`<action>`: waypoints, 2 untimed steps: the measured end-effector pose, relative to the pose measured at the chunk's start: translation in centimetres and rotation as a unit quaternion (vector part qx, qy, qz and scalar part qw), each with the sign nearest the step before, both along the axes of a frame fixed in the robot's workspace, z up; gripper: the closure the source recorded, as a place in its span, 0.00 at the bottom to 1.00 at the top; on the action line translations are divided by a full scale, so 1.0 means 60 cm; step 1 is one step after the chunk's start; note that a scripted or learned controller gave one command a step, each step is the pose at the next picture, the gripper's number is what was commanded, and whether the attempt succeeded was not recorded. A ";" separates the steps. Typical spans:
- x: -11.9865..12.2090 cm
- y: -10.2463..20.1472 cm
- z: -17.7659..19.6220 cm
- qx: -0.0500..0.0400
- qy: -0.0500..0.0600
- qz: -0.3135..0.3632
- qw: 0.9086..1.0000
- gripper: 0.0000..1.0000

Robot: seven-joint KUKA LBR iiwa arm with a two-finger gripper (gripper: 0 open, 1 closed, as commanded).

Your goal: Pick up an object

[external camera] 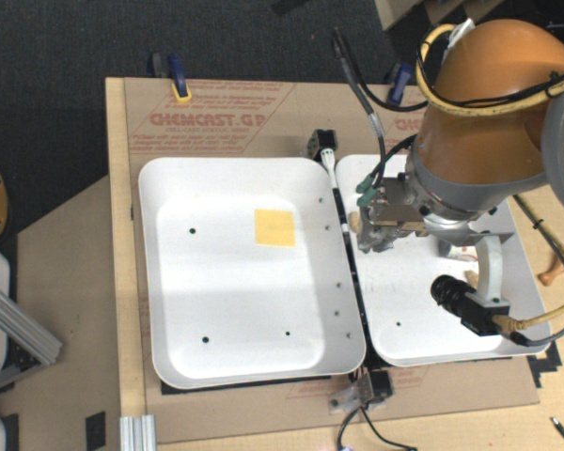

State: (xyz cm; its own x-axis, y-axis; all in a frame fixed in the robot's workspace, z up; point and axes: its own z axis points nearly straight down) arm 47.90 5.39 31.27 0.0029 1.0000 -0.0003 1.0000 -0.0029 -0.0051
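Dark carpet is seen around a brown board-covered surface (216,111), on which two shallow white bins are set side by side. Much of the right bin (423,341) is covered by the grey and orange arm (489,101), which is extended in from the right. The left bin (226,346) is left open to view. The end effector (376,233) is held low over the right bin's left edge, close to the wall between the bins. Whether it is open or closed cannot be told, and nothing is seen gripped. A flat yellow square (274,226) is found lying in the left bin, toward its upper middle, apart from the end effector. It is judged to be light, thin and probably soft, with a matte face. Being so flat, it is likely best taken across two opposite edges, and a grasp may easily be missed.
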 end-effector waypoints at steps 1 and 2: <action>-0.001 0.226 -0.017 0.002 -0.003 0.008 1.000 1.00; 0.036 0.288 0.292 0.005 -0.013 0.004 1.000 1.00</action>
State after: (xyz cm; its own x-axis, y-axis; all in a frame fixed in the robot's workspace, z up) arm 50.07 22.66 48.79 -0.0053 0.9999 0.0098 0.9998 0.0051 0.0202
